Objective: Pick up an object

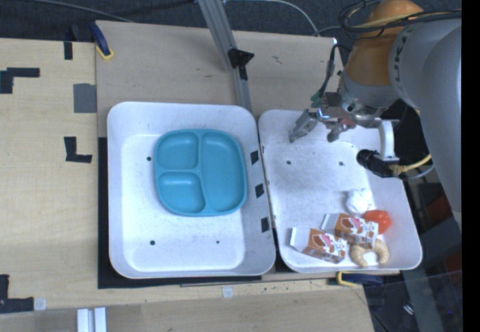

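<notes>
The gripper hangs over the upper part of the right bin, fingers spread apart and holding nothing. The things to pick, small packets, a pastry and a red piece, crowd the lower right corner. Being so tightly packed against the wall, they could slip or jam a finger. The blue tray sits in the left bin.

Wooden bench carries two white bins: left bin at 9 o'clock, right bin at 3 (edges touching).
</notes>
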Controlling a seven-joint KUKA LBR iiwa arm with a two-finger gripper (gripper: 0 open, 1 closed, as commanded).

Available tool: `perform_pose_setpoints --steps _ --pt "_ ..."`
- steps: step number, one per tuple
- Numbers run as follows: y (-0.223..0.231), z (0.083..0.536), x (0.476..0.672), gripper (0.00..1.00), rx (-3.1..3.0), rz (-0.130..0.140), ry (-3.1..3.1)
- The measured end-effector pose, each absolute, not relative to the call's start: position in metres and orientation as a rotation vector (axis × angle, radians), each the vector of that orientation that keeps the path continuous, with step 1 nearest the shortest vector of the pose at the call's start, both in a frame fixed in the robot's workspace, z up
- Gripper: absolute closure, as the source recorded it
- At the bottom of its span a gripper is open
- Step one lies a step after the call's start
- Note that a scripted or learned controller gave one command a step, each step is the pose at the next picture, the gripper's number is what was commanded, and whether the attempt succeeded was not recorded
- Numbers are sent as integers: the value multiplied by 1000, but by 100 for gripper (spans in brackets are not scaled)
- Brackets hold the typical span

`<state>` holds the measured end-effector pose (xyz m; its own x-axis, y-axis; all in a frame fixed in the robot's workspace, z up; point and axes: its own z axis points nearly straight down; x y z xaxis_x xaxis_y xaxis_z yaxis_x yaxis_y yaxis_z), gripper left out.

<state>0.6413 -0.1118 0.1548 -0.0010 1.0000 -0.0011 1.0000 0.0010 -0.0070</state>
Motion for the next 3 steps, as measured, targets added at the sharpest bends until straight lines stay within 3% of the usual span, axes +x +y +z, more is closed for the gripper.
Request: perform_pose_setpoints --steps 1,2,3 --pt "-110 90 642 0 -2216 9 -2220" --pt "-110 104 643 100 -2216 3 -2225" --pt "-115 152 651 100 -2222 -3 -2225"
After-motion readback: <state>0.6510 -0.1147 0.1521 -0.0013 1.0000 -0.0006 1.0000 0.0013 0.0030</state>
